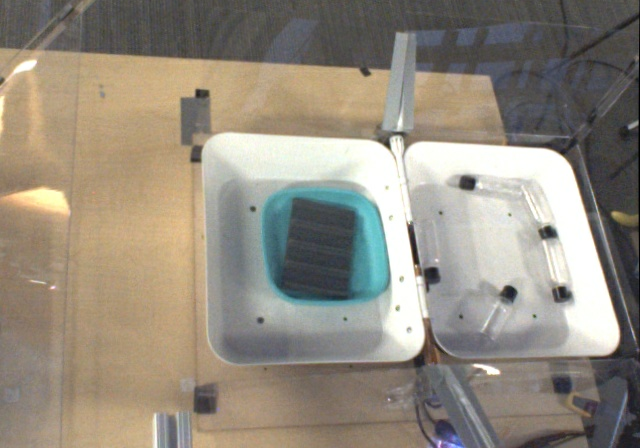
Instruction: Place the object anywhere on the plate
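Observation:
A teal square plate (372,236) sits in the middle of the left white bin (232,266). A dark grey ribbed block (319,247) lies flat on the plate, tilted slightly clockwise and fully within the plate's rim. Nothing is touching the block.
The right white bin (590,266) holds clear plastic tubes with black caps (545,228), arranged along its back and right side, plus one (490,311) near the front. A metal post (401,81) stands behind the seam between the bins. Cables and brackets (460,416) lie at the front edge.

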`<state>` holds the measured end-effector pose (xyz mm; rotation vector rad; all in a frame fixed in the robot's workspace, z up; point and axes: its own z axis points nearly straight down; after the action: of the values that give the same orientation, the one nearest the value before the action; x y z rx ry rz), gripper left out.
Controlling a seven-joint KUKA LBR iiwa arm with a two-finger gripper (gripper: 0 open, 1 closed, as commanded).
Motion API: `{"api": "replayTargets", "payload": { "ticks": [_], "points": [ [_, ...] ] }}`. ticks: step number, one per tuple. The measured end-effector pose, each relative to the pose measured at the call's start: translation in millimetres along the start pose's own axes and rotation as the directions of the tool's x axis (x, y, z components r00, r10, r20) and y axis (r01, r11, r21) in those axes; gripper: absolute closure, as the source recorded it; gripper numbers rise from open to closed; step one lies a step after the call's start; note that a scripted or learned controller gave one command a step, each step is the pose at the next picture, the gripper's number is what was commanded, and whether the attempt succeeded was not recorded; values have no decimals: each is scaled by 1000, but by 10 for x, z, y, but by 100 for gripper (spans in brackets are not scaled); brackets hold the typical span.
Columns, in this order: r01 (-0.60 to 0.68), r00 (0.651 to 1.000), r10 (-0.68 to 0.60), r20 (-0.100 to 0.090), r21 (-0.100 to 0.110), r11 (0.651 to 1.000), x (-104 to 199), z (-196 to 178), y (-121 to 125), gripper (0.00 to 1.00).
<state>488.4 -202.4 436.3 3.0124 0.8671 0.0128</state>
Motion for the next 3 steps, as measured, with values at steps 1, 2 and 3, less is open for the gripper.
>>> {"api": "replayTargets", "payload": {
  "ticks": [1,2,3],
  "points": [
    [-108,994,108,0,0,994,-17,2,27,0],
    [-249,969,249,0,-1,969,-16,1,28,0],
    [-345,939,345,0,-1,939,-16,1,29,0]
  ]
}}
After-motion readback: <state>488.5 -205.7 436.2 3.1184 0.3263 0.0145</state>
